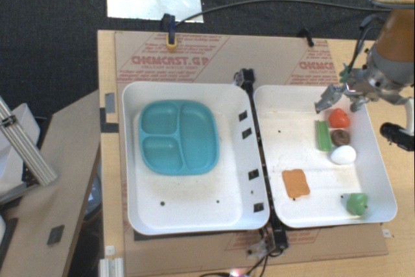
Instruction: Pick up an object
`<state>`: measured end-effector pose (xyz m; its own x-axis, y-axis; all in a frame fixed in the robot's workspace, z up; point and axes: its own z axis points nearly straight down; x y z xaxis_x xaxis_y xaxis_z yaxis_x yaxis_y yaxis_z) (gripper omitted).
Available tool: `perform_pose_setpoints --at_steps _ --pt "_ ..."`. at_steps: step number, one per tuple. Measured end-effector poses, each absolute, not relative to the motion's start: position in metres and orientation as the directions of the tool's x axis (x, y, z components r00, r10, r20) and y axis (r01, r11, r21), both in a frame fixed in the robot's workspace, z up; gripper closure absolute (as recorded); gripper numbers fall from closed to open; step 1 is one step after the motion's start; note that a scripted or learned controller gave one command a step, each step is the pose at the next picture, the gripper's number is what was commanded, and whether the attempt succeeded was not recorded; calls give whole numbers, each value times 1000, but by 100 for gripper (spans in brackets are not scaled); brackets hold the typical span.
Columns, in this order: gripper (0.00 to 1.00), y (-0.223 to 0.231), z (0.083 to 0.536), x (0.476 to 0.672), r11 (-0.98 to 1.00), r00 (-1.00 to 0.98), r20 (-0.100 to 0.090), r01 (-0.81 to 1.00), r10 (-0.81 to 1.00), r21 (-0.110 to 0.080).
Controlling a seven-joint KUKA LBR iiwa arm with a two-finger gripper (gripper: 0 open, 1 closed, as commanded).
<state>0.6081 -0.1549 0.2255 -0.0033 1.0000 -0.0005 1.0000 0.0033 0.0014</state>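
Our grey two-finger gripper (pixel 338 95) hovers, fingers spread and holding nothing, just above the small round red toy (pixel 338 118) in the right white bin (pixel 382 168)

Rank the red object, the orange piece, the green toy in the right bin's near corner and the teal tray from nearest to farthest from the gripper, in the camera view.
Measured from the gripper:
1. Red object, right bin, just below the gripper.
2. Orange piece, lower middle of the right bin.
3. Green toy, right bin's near right corner; close to the orange piece's distance, slightly farther.
4. Teal tray, left bin, clearly farthest.
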Motion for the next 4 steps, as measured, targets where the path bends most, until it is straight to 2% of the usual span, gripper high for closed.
perform_pose_setpoints --at_steps 1,2,3,4 --pt "0 -161 176 616 2 -2 0 1000 1000 -1" --pt "0 -155 120 607 2 -2 1 1000 1000 -3" --pt "0 -155 85 609 1 -1 -2 1000 1000 3" --pt "100 -157 100 612 1 -1 -6 1000 1000 12"
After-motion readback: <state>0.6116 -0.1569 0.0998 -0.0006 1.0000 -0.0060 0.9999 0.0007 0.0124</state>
